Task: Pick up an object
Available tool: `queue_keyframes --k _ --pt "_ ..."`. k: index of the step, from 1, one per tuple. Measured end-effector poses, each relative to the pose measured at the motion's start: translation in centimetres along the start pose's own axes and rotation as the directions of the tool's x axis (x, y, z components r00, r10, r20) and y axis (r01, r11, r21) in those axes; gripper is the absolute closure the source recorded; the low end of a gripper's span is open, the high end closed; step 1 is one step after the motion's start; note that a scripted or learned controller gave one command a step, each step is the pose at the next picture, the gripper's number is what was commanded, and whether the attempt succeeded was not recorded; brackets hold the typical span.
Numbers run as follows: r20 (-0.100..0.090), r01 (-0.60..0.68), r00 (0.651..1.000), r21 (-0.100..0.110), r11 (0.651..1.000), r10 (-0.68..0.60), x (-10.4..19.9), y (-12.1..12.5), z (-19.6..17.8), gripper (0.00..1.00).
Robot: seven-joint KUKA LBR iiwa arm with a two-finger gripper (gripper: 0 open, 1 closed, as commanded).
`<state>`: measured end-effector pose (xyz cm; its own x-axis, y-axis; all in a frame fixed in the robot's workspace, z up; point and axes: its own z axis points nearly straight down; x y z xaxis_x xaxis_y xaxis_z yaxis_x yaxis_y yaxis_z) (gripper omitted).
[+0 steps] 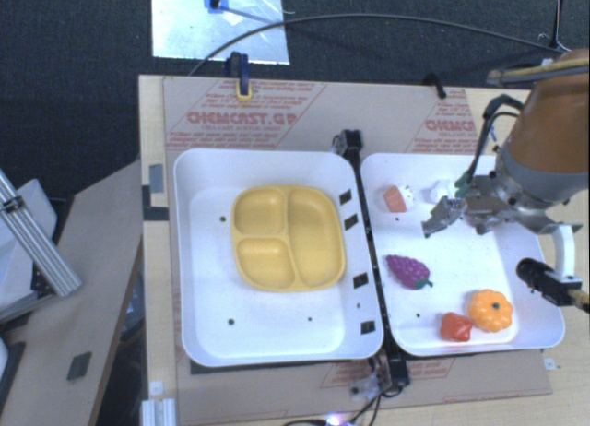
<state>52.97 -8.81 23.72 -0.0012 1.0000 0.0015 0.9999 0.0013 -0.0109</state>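
Gripper: two-finger metal unit on the grey arm with orange band, hanging over the upper middle of the right shallow white bin; whether its jaws are parted or closed I cannot tell, as they blur together at this slant; nothing visibly held

Candidates, right bin:
- small salmon-pink block-shaped toy, at 9 o'clock from the gripper, near
- small white object, at 11 o'clock, just beside the fingertips; possibly a toy, too small to identify
- purple plastic grape bunch, at 7 o'clock, apart
- orange plastic pumpkin, at 5 o'clock, well apart
- red plastic strawberry-like piece, just beside the pumpkin at its 8 o'clock

Left bin: yellow three-compartment plastic plate, centred

Handling advice, as judgement: nearest targets are the pink block and white object. Centre above one alone, align jaws across its narrow side, descend straight, close, lift slowly. Pumpkin and red piece sit close together; a grasp there risks nudging both
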Motion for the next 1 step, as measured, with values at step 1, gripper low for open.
queue_keyframes --k 1 --pt "0.002 0.002 1.000 -0.012 1.000 -0.002 0.01 0.23 -0.60 0.00"
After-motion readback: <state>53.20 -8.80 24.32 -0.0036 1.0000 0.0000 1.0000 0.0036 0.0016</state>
